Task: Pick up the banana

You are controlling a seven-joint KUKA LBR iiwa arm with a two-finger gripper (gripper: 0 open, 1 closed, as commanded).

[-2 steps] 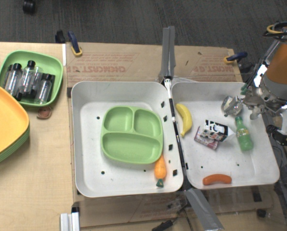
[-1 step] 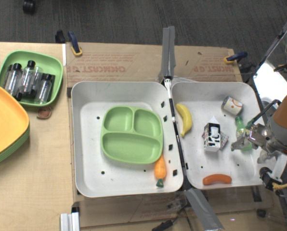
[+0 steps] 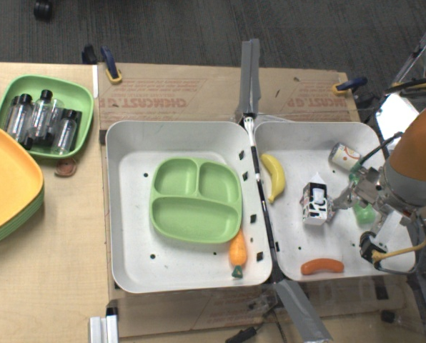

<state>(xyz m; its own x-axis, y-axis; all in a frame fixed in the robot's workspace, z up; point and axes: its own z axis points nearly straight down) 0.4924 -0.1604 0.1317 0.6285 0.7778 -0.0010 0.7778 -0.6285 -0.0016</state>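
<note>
Presently, banana (image 3: 273,176) lying at left edge of right bin (image 3: 296,136), gripper (image 3: 347,200) well right of it beside small carton (image 3: 315,203), jaw state unclear.

The arm (image 3: 417,159) is seen entering from the right edge of the camera view, its orange band and grey wrist section held above the right-hand side of the scene. The wrist is angled downward and to the left. The gripper (image 3: 342,200) is extended leftward from the wrist at a low slant. Pale metal parts and a looped cable are carried below the wrist.
</note>
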